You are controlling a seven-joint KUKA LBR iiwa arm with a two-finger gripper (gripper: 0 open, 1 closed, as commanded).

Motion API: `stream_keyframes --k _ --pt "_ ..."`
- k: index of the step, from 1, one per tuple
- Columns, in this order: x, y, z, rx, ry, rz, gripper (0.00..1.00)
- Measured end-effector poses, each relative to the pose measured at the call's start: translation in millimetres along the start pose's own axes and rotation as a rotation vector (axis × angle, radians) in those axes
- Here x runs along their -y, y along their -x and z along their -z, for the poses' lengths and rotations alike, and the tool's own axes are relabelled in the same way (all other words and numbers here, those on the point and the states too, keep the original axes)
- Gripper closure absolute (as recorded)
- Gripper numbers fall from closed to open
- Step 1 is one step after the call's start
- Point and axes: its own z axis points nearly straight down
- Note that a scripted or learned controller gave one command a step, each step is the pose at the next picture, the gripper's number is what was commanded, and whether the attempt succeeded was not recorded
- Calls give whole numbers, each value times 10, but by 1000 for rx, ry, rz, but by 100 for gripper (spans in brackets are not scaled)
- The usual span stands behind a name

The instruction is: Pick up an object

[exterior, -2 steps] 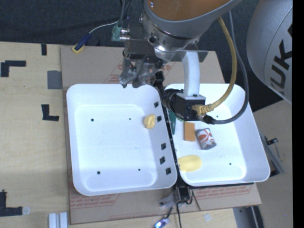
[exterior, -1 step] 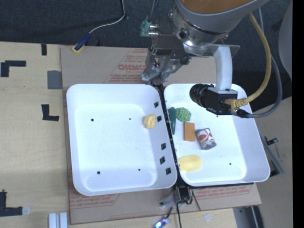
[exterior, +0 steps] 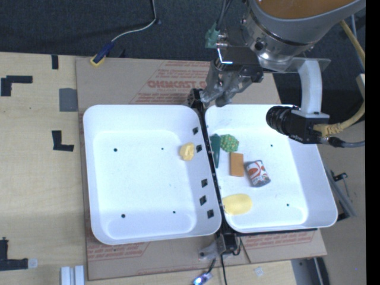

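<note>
My gripper hangs above the far edge of the bins, near the divider between them, with nothing seen between its fingers. In the right bin lie a green broccoli-like piece, a dark green slim item, an orange-brown block, a small red and white can on its side, and a yellow lemon-like piece. A small yellow object rests in the left bin close to the divider.
The bins sit on a cardboard sheet on a wooden bench. A black camera unit on the arm overhangs the right bin's far right. A cable with a yellow-blue plug lies at the back left.
</note>
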Motion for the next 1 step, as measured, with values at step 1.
stream_keyframes --k 1 --pt "25 -208 -2509 6 -17 4 100"
